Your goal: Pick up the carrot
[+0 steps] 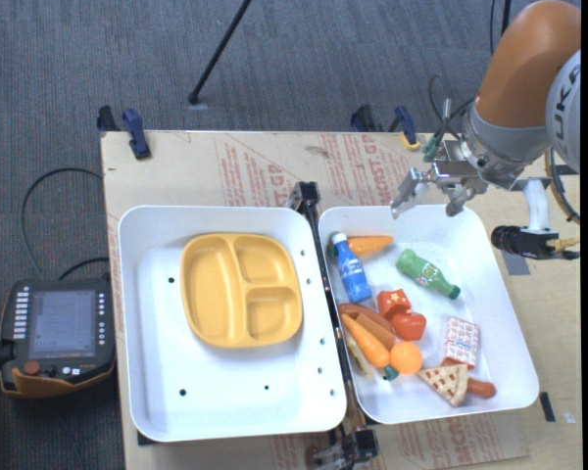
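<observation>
Lying in the right bin (514, 316), your carrot (366, 341) is a tapered orange piece set at a slant in the crowded lower middle, its narrow end pointing up-left and its thick end down by the orange ball (406, 358). It touches a brown sausage-like piece (370, 317) along its upper side, and a red tomato (409, 325) sits just beside that. You also have a second, smaller carrot (372, 245) near the bin's top edge, just right of the blue bottle (351, 270). The arm (524, 67) reaches in from the right and stops above the bin's far rim, so the tool (433, 192) hangs well apart from both carrots; its two fingers stand spread wide with nothing between them. You have open white floor between the green bottle (427, 273) and the far rim. The carrot's left side lies close to the wall shared with the left bin (147, 360), which carries a yellow divided plate (242, 289). Cardboard covers the worktop (235, 164) beyond the bins.
</observation>
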